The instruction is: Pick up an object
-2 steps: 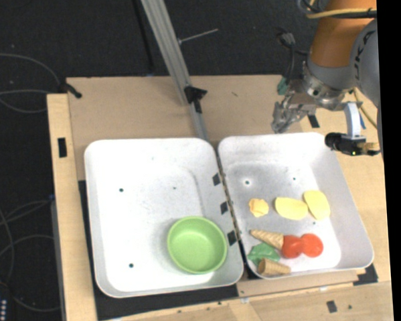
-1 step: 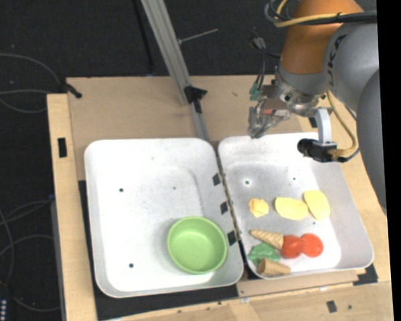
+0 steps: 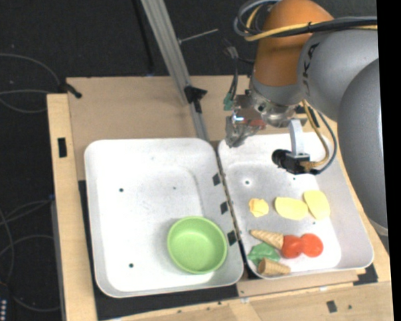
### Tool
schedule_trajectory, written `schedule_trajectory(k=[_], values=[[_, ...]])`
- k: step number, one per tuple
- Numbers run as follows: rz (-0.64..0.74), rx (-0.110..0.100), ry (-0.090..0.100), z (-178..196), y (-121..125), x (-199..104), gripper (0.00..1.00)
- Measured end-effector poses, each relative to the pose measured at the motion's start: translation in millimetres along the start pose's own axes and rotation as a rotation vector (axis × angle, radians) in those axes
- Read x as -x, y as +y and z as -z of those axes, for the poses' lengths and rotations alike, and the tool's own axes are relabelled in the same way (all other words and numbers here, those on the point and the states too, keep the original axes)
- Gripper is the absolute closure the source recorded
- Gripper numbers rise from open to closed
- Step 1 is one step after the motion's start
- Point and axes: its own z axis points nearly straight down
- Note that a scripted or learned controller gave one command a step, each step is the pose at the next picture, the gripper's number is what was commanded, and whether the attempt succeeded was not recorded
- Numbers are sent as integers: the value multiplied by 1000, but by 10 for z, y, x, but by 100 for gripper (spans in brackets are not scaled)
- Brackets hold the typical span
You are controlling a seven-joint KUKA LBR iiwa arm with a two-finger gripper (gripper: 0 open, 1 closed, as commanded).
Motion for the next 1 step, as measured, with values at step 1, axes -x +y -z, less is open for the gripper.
schedule_trajectory(k=[1], values=[[1, 0, 0, -60, -79, -566, 100]])
